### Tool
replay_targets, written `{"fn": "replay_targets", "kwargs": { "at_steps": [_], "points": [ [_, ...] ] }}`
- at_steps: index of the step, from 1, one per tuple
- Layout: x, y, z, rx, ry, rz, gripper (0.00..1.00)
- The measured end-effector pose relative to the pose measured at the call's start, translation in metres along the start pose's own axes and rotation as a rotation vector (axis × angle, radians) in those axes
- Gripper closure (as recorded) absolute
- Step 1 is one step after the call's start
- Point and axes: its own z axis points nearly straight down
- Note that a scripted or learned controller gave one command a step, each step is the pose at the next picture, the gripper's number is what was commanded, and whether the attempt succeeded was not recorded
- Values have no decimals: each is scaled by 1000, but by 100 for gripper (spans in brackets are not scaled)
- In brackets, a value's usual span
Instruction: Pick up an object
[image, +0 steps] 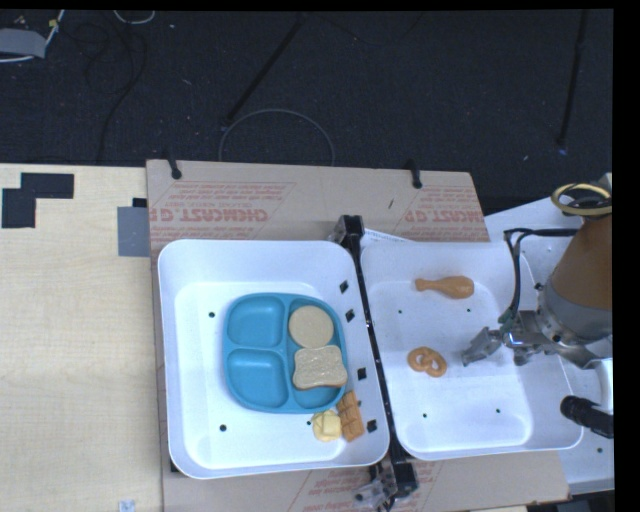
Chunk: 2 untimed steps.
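Pretzel (427, 361) lies just left of the gripper (480, 348), whose empty fingers look apart.

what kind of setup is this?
Likely a robot-manipulation test bench: two shallow white plastic bins side by side on cardboard, toy food like a brown pretzel and a blue divided plate, and loose cables on dark carpet.

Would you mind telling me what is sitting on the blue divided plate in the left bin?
The blue plate carries a round tan patty and a bread slice, each in a right-hand compartment. Whatever lies beneath them is covered.
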Motion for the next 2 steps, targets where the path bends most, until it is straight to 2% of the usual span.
{"fn": "replay_targets", "kwargs": {
  "at_steps": [1,2],
  "points": [
    [1,1,45,-9,-4,1,0],
    [-1,1,33,-8,-3,5,100]
  ]
}}
